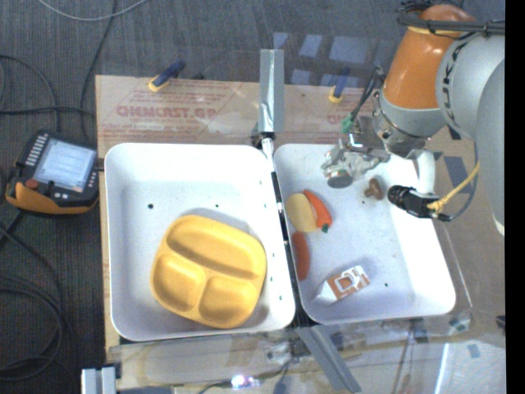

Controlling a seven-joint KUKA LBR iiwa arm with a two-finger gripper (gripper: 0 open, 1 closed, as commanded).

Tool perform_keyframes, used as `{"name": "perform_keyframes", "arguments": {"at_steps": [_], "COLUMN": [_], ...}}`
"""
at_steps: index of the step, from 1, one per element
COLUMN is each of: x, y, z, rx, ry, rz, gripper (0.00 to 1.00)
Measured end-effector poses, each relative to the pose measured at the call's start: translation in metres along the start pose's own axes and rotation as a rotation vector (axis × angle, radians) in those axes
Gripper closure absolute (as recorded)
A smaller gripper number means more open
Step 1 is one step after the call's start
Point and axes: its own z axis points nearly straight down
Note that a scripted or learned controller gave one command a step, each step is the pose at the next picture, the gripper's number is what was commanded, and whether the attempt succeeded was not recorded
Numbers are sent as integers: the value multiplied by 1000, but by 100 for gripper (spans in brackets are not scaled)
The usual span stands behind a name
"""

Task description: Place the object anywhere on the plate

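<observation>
I observe the gripper [349, 164] over the far part of the right bin [426, 290], near its back wall. I cannot tell its state from this angle, and I see nothing held in it.

The yellow divided plate [209, 271] sits in the left bin [131, 187], toward the near side.

Right bin contents: a pale yellow piece [299, 212] touching an orange carrot-like piece [319, 208] near the left wall; a red-orange oblong item [302, 255] just below them; a small orange-and-white carton [349, 282] near the front; a small brown object [374, 189] close to the gripper.

A handheld pendant [53, 173] lies left of the table [180, 109].
</observation>
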Motion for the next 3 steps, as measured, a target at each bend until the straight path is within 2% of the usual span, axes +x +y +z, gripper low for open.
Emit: {"name": "perform_keyframes", "arguments": {"at_steps": [1,2,3], "x": [44,119,171], "y": [-34,-94,-143], "z": [40,41,24], "rx": [1,2,3], "ry": [-1,-1,-2], "rz": [-126,-268,-326], "gripper": [100,100,100]}}
